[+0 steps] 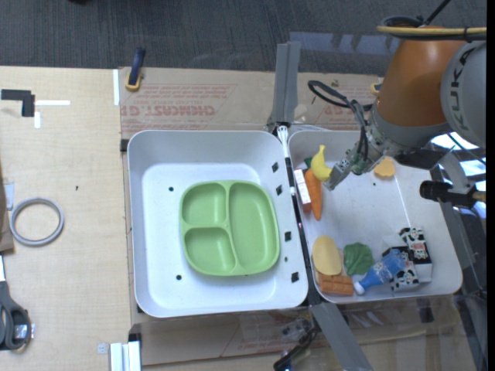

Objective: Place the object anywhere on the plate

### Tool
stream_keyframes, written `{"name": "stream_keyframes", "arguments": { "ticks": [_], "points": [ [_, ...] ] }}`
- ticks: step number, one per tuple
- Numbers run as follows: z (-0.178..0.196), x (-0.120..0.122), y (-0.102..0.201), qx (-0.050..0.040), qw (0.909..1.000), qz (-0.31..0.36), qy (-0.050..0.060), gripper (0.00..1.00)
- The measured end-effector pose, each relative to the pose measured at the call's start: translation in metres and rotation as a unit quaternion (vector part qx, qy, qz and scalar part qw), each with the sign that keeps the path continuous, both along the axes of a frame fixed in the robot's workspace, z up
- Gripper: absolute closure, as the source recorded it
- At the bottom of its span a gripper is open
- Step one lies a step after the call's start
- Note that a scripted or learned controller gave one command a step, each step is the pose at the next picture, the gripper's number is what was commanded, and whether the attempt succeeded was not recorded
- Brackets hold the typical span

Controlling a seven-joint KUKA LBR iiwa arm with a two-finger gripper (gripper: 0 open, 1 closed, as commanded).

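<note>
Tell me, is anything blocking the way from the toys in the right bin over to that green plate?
Only the bins' walls, side by side between the carrot under the gripper and the green plate. The arm would have to lift over them.

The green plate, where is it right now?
The green plate lies in the middle of the left bin, nothing on it; the toys sit in the right bin.

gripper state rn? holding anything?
Gripper: low in the right bin, right beside the carrot and banana. Cannot tell whether it is open or shut, or whether it holds anything. Green plate bare.
</note>
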State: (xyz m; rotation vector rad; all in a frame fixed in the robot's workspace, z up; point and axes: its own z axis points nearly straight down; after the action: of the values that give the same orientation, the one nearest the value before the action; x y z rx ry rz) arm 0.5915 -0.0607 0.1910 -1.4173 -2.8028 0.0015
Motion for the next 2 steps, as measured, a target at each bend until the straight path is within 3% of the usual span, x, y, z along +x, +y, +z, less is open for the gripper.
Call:
{"name": "stream_keyframes", "arguments": {
  "ticks": [1, 2],
  "points": [
    [0.078, -0.102, 0.043, 0.0, 0.9864, 0.164, -0.001, 1.0],
    [0.007, -0.085, 0.106, 0.0004, 0.9734, 0.229, 0.0, 1.0]
  ]
}}
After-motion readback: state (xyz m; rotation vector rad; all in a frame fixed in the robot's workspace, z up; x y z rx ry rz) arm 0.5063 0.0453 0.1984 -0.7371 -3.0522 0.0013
